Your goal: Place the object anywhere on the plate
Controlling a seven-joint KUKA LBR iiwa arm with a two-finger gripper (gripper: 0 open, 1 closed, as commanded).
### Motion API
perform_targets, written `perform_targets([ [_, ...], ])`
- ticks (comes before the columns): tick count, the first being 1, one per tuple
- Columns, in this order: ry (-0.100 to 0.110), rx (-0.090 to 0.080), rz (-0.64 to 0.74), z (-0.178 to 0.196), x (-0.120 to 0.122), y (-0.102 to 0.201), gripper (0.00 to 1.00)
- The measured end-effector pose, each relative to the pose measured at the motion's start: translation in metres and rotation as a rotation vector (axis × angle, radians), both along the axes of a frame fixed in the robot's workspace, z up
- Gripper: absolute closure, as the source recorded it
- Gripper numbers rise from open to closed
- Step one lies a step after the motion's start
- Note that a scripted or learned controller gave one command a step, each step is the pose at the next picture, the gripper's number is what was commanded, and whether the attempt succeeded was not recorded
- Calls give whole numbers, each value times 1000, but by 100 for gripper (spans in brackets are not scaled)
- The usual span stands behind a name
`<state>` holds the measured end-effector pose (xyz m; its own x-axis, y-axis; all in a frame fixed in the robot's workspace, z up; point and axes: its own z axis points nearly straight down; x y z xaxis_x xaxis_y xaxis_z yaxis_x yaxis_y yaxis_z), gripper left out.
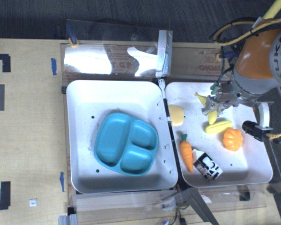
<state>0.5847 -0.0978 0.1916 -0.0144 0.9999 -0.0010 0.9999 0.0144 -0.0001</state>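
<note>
A blue divided plate (126, 143) lies in the left bin (79, 97). The gripper (217, 108) hangs over the upper middle of the right bin (257, 172). It is directly above a yellow banana-like piece (218, 126) and next to a small yellow piece (201, 97). Its tip is hidden by its own body. The arm's orange band (255, 55) rises at the top right.
The right bin also holds an orange pumpkin-like fruit (232, 139), a carrot (187, 156), a black-and-white block (208, 166) and a pale yellow lump (176, 115) near the dividing wall. A clear plastic sheet (112, 55) lies behind the left bin. Cables (234, 29) loop near the arm.
</note>
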Motion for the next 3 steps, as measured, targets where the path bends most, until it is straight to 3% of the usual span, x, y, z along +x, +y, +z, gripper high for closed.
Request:
perform_targets([
  [1,1,3,61,-8,82,79,100],
  [2,3,4,84,-7,44,150,100],
  [3,6,3,38,-26,-1,244,100],
])
